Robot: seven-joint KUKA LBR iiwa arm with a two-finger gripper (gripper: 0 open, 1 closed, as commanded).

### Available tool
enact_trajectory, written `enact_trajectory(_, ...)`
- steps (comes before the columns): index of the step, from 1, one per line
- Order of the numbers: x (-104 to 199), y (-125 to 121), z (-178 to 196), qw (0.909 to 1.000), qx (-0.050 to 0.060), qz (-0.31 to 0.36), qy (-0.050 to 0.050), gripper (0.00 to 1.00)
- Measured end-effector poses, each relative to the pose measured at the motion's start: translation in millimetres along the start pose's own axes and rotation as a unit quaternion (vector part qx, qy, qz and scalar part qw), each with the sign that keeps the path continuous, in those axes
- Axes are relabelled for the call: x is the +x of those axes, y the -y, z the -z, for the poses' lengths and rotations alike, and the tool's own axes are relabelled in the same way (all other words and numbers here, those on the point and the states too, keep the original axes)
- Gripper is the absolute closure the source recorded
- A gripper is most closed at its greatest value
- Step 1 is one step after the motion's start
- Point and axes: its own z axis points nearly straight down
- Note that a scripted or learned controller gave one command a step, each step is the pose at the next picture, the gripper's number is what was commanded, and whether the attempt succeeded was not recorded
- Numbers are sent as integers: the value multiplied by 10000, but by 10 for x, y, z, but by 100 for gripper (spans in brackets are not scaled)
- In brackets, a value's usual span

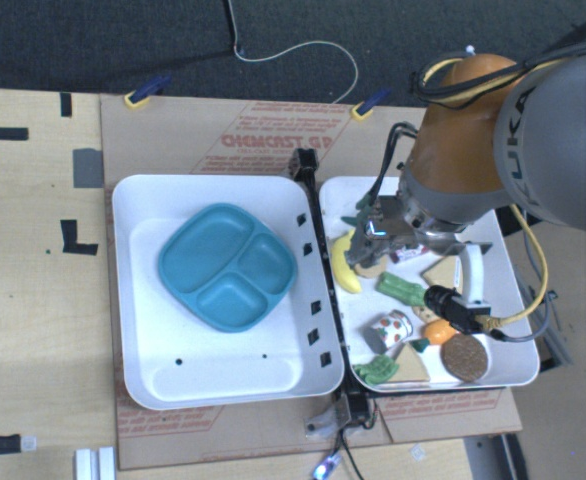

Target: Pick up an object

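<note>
One relation settles the coming move: the gripper (370, 240) hangs low over the right bin (513, 373), at its left side, and the yellow banana (347, 271) lies just beside it, toward the wall that parts the two bins and slightly toward the near edge of the bench. The banana's long axis runs roughly along that wall, from far to near, with its curve bulging toward the wall; its far end sits under or against the dark gripper body, and I cannot tell whether they touch. Whether the gripper is spread or closed cannot be told from this slant, since the wrist and its cables cover the tips, and nothing shows as held.

Judging by nearness, the banana is the likeliest object to pick. A green toy piece (401, 290) lies near it on the other side, further into the bin, so a close across the banana's short axis has little room on either flank. Other toys, among them an orange ball (436, 333) and a brown round disc (465, 358), sit well toward the near right corner. A blue divided plate (228, 266) rests in the left bin (138, 368), well apart from the arm
</note>
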Motion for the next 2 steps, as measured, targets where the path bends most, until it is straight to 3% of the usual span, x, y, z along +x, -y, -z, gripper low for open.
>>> enact_trajectory(1,-182,519,-67,10000,6,-45,19,100)
enact_trajectory(2,632,494,-23,10000,-10,11,8,100)
